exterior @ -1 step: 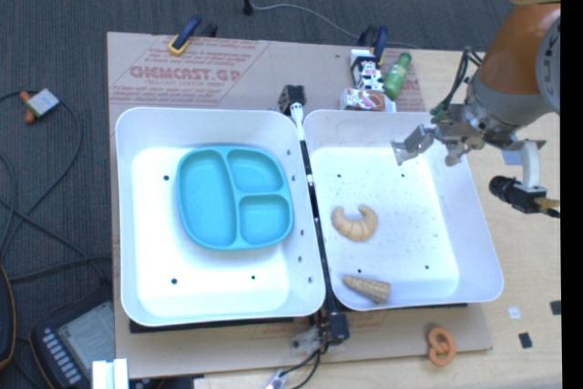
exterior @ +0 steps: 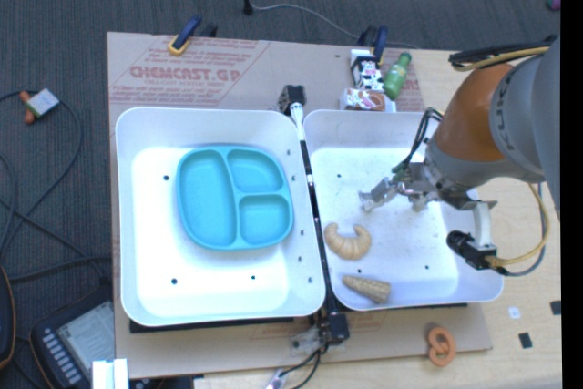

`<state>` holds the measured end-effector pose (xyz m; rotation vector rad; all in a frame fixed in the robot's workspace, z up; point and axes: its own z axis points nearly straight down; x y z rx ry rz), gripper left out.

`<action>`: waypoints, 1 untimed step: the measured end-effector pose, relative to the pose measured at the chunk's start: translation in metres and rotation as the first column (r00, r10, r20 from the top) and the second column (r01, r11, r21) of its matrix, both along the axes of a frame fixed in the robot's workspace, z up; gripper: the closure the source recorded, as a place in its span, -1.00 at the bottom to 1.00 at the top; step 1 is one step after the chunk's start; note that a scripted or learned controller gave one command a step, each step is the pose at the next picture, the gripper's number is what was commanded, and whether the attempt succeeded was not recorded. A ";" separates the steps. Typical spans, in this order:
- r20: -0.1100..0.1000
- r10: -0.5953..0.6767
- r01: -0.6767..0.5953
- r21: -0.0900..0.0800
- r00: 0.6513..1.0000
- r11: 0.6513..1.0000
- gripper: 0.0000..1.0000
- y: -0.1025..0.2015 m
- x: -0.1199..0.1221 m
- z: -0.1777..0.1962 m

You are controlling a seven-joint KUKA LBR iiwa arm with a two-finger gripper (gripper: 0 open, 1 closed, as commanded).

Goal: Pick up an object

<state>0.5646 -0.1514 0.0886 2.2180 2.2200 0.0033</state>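
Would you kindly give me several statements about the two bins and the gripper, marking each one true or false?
1. The blue divided plate lies in the left bin. True.
2. The croissant lies on the plate. False: it lies in the right bin.
3. The gripper holds the croissant. False: it hangs above the bin floor, apart from it.
4. The cone-shaped pastry lies near the right bin's front edge. True.
5. An orange pretzel-shaped toy lies outside the bins. True.
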 end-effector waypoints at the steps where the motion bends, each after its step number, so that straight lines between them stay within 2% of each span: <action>1: -0.006 -0.003 0.003 0.000 1.000 1.000 -1.00 -0.053 -0.072 0.025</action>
